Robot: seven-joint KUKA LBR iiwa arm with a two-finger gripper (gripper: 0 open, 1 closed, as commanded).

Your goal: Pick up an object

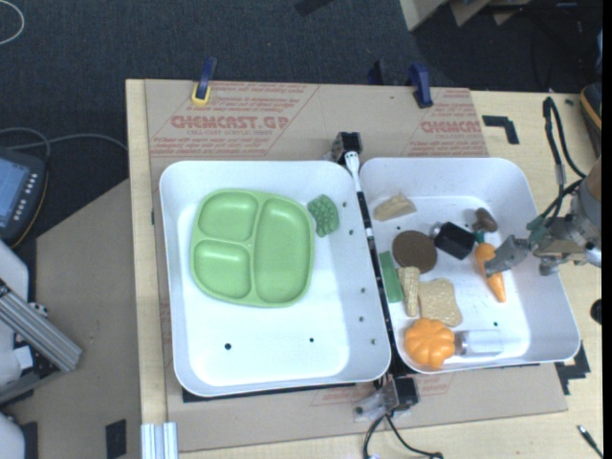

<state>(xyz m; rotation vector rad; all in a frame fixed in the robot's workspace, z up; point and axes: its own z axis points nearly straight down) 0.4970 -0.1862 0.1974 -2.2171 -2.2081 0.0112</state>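
The tool (521, 250) reaches in from the right over the right bin (535, 187); whether its grip is open or closed, I cannot tell. Just beside its tip lies the orange carrot (494, 277), on the bin floor. Nearby sit a black block (453, 240) and a brown disc (415, 249). The green plate (253, 247) rests in the left bin (182, 285).

Orange carrot (494, 277) lying flat, tilted, in right bin (545, 285) near its right side, beside a black block (452, 240); end effector (524, 247) touching it.
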